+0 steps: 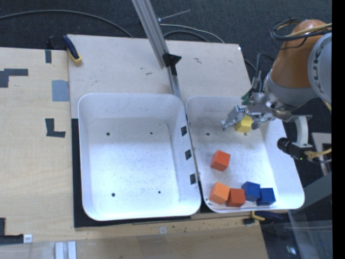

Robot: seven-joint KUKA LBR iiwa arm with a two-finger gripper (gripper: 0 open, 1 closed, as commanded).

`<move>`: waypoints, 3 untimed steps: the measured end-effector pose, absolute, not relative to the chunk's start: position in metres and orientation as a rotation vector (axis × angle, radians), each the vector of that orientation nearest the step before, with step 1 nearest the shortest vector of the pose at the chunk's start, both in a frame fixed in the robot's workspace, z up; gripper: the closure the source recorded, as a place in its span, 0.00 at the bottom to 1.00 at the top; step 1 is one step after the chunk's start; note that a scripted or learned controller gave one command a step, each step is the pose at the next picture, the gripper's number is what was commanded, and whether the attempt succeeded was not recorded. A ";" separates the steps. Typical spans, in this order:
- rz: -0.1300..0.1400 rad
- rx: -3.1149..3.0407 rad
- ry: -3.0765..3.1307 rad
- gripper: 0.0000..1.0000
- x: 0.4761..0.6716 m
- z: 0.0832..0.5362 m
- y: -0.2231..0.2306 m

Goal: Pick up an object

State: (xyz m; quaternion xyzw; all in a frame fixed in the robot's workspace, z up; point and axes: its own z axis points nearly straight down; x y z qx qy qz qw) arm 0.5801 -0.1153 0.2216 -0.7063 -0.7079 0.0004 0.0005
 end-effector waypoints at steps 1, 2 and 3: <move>0.010 -2.214 -2.216 0.00 0.570 0.120 -0.097; 0.007 -2.217 -2.218 0.00 0.533 0.090 -0.089; 0.003 -2.215 -2.221 1.00 0.534 0.101 -0.089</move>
